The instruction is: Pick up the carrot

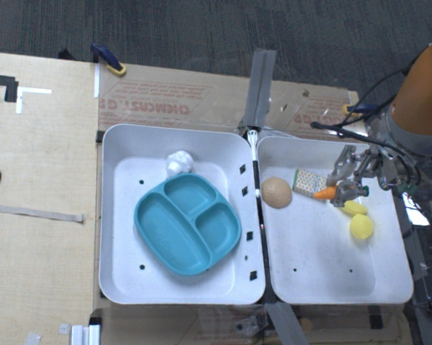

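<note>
**Gripper at the carrot in the right bin**

You see 2 white bins side by side. In the right bin [319,280], the carrot [324,192] lies near the far wall, just beside a small patterned packet [306,182] on its left. The gripper [346,189] sits low at the carrot's right end, fingers closed around that end, so you can count the carrot as clamped. A tan egg-shaped object [276,193] rests left of the packet, close to the divider. 2 yellow pieces [360,222] lie just right of and nearer than the carrot. In the left bin [115,220], you find a teal 3-compartment plate [188,224], with a small white object [180,160] touching its far edge.
</note>
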`<state>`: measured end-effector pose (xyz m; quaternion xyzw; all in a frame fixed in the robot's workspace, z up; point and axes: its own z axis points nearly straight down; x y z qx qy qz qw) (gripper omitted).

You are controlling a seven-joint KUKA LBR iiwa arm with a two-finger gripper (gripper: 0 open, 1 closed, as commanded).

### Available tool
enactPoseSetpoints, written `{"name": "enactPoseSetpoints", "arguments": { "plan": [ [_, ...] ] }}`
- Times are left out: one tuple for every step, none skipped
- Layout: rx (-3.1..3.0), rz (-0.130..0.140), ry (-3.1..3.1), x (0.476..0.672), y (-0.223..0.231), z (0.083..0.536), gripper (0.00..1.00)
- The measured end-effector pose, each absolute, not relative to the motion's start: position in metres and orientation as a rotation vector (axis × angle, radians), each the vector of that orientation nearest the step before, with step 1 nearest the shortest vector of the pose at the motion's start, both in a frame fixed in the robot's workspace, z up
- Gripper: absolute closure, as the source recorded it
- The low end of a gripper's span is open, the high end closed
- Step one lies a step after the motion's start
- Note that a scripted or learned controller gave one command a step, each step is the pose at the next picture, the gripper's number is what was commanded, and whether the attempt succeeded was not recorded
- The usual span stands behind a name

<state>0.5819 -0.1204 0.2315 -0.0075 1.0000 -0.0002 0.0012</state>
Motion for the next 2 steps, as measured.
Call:
{"name": "enactPoseSetpoints", "arguments": {
  "plan": [
    [0.283,0.0,3.125,0.526,-0.138,0.095,1.0],
    [0.927,0.0,2.998,0.486,-0.057,0.192,1.0]
  ]
}}
